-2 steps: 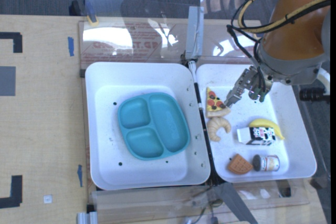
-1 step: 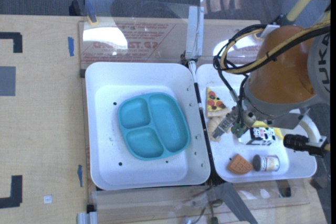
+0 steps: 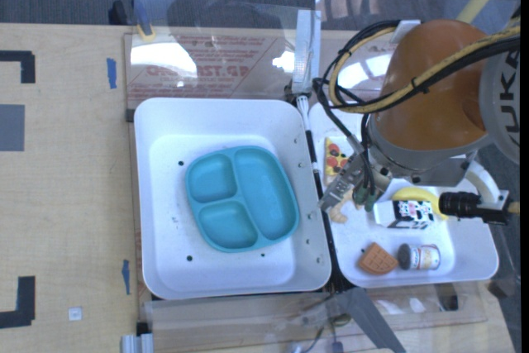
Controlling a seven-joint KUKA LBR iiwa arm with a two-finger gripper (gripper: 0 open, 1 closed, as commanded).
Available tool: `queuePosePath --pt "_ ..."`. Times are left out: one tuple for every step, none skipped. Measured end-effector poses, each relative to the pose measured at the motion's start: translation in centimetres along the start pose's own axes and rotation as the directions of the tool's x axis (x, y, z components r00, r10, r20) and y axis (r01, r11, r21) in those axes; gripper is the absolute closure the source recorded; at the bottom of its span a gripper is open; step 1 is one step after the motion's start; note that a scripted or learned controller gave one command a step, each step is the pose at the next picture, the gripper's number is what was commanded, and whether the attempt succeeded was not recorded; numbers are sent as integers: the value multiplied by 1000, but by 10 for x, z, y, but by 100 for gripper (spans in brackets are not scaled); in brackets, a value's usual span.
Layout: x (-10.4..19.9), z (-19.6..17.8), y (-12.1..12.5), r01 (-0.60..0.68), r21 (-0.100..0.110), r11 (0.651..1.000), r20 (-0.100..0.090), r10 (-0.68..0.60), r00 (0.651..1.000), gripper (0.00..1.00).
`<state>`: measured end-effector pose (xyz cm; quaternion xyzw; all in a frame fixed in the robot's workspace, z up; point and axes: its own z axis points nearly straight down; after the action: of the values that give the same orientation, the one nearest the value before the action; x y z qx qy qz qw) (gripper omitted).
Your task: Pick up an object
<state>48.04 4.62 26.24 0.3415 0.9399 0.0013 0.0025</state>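
Objects, a waffle-like snack (image 3: 378,259) and small can (image 3: 421,257), lie just below-right of the gripper (image 3: 345,190); whether it is parted or closed, I cannot tell.

left bin (image 3: 157,178): blue divided plate (image 3: 240,196) took the centre, bare floor around it | right bin (image 3: 479,256): arm (image 3: 434,103) overhung most of it; waffle piece (image 3: 378,259), small can (image 3: 421,257), banana (image 3: 413,196) crowded the near strip

Red printing on the clear panel (image 3: 211,66) behind the left bin is mirrored and glare-washed, not legible. Dark letters "UK" stand on the grey arm (image 3: 504,95); remainder cut off
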Motion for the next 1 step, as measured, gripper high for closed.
queuePosePath --pt "-50 -65 43 268 -1 963 3 -268 963 100"
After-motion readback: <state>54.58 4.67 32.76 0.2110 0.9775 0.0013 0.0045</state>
